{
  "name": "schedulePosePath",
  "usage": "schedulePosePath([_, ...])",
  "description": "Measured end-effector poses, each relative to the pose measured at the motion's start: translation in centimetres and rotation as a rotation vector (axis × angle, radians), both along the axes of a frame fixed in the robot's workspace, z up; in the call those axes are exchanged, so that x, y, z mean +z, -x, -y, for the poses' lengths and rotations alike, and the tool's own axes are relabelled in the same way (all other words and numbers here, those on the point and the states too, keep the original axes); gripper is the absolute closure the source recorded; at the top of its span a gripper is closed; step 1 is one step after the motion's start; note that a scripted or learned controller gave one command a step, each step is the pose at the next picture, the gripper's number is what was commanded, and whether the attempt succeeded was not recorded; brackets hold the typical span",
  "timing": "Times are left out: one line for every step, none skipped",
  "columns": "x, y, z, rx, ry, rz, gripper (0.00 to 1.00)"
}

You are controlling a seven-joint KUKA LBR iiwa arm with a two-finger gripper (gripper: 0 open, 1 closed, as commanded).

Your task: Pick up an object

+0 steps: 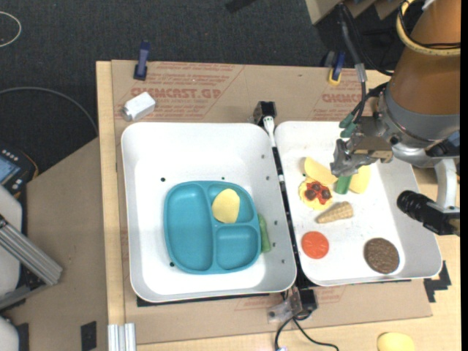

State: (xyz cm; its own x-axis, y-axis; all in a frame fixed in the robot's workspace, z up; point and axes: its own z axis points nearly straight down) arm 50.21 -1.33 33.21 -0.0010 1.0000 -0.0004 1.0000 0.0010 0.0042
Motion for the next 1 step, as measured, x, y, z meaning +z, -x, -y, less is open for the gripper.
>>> schedulePosePath([1.68,2.1,-6.69,0.007,-0.003,0.0,1.0])
